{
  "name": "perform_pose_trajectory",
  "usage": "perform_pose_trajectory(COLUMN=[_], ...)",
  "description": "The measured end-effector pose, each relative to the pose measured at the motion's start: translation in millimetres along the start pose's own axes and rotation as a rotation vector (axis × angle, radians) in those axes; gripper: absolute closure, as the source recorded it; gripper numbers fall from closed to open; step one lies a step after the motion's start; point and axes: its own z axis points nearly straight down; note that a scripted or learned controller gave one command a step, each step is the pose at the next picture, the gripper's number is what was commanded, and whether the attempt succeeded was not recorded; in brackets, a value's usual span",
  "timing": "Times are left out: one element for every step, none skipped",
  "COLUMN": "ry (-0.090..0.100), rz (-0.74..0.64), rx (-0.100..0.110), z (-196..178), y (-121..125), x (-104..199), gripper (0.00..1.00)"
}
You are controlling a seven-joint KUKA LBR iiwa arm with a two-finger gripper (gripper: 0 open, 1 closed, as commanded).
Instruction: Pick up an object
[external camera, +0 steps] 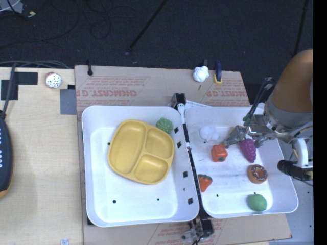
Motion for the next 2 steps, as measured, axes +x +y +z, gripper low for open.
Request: perform_pose_trajectory(ry=[0.001, 0.001], rz=[0.001, 0.0], rx=[0.001, 0.003], z=[-10, 10], y=[0, -1], x=[-1, 16], gripper=[1.0, 1.0])
